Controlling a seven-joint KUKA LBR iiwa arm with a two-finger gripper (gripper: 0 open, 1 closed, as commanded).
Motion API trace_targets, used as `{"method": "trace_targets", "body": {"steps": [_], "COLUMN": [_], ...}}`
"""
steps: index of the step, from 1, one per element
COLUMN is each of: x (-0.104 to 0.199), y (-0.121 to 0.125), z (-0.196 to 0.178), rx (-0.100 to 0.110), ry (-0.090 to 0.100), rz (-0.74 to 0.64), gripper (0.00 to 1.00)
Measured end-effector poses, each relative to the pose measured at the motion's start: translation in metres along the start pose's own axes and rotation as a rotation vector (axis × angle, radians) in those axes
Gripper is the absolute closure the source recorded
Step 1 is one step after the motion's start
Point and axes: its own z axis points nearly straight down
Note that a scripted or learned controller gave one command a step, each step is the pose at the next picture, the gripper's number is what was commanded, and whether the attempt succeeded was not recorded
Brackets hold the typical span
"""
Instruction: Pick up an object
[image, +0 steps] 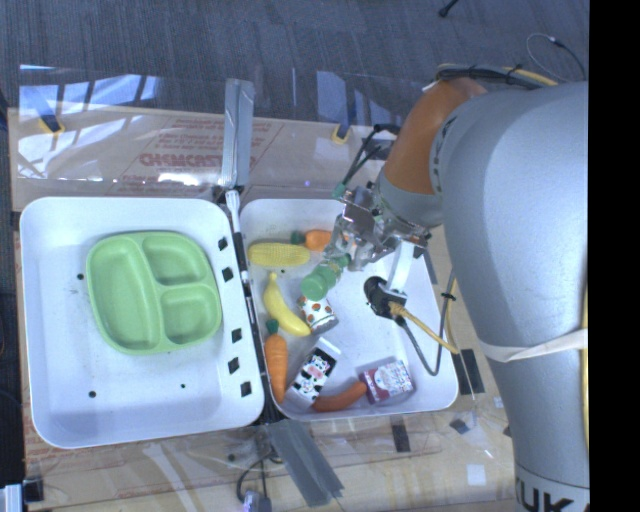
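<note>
Green bottle (318, 280) top hidden by claw (345, 250)

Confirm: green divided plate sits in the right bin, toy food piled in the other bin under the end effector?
Not quite. The camera view shows the green divided plate in the left bin, not the right. The rest holds: the toy food lies in the other bin, under the end effector.

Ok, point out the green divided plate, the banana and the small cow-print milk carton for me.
green divided plate (112, 300): camera view, on its large left compartment.
banana (283, 309): camera view, middle of its curved body.
cow-print milk carton (315, 374): camera view, on its printed front face.
</note>
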Motion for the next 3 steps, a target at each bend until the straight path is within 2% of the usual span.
{"method": "trace_targets", "body": {"steps": [1, 2, 3], "x": [0.002, 0.003, 0.016], "y": [-0.001, -0.001, -0.011], "z": [-0.009, -0.009, 0.08], "rx": [0.004, 0.005, 0.0], "ry": [-0.001, -0.001, 0.001], "rz": [-0.009, -0.01, -0.013], "gripper": [1.0, 0.0, 0.0]}}
